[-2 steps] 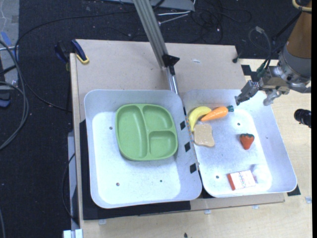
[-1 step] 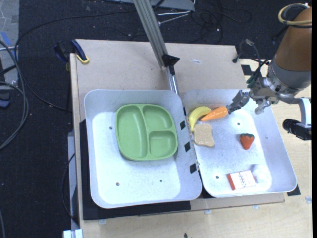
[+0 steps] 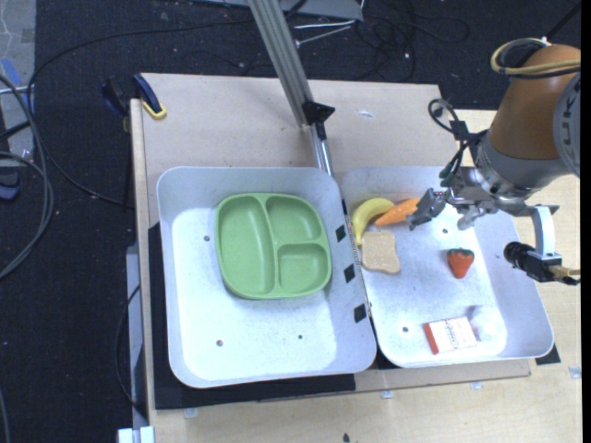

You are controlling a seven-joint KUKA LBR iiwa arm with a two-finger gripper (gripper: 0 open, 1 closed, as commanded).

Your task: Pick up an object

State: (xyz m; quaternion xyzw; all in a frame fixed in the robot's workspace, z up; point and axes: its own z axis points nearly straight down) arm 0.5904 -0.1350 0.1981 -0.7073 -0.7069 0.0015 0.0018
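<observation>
A: Camera view. Two-finger gripper point(image 3: 447, 212) over right white bin point(image 3: 517, 335), fingers spread, nothing between them. Orange plastic carrot point(image 3: 398, 213) just beside, at its nine o'clock, touching yellow banana point(image 3: 367, 215).

B: Likely light, stiff, slick. Pinch across its thicker middle.

Wood bench point(image 3: 240, 123), dark floor point(image 3: 65, 275) w/ cables point(image 3: 83, 44).

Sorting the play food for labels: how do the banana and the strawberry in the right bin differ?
The banana is yellow, long and curved; the strawberry is red, short and rounded. The banana lies at the bin's left edge, touching the carrot; the strawberry sits alone further right. Both lie in the right bin.
</observation>
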